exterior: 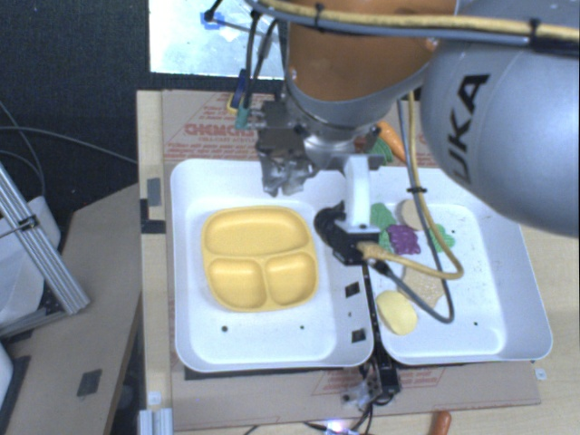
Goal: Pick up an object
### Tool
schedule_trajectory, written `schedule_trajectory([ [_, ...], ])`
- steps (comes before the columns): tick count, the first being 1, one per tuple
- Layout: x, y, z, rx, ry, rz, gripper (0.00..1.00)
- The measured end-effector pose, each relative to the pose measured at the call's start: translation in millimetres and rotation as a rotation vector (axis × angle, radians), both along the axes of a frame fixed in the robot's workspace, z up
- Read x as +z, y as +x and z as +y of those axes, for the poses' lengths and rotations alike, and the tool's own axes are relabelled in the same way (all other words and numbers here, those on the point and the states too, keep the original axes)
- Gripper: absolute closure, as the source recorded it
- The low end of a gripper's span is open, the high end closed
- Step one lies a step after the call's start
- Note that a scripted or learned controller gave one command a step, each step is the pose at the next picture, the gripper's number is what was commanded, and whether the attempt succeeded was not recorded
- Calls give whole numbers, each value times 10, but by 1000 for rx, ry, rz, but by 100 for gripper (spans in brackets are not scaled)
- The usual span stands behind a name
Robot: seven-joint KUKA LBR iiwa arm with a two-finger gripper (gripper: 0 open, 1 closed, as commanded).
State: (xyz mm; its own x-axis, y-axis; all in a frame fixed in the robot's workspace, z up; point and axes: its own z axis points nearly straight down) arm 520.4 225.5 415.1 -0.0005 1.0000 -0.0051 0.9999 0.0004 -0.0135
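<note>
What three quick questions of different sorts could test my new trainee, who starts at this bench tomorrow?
1. True or false: the yellow divided tray lies in the left bin.
2. Which is in the right bin? A) a red mug B) a purple toy C) a blue ball
3. What colour is the rounded object near the right bin's front edge?

Key: 1 true. 2 B. 3 pale yellow.

Even overhead light is flooding the white bins (272,352), glare is streaking the orange band (362,25), and the near arm (507,116) is looking soft and blurred.
</note>
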Motion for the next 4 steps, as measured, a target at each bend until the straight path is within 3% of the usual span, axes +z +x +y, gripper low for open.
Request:
schedule_trajectory([
  [1,1279,-100,93,6,13,-28,100],
  [2,-314,-359,-201,-2,-2,1,100],
  [3,-120,-331,-179,4,7,-17,100],
  [4,-11,-326,-175,7,9,-18,100],
])
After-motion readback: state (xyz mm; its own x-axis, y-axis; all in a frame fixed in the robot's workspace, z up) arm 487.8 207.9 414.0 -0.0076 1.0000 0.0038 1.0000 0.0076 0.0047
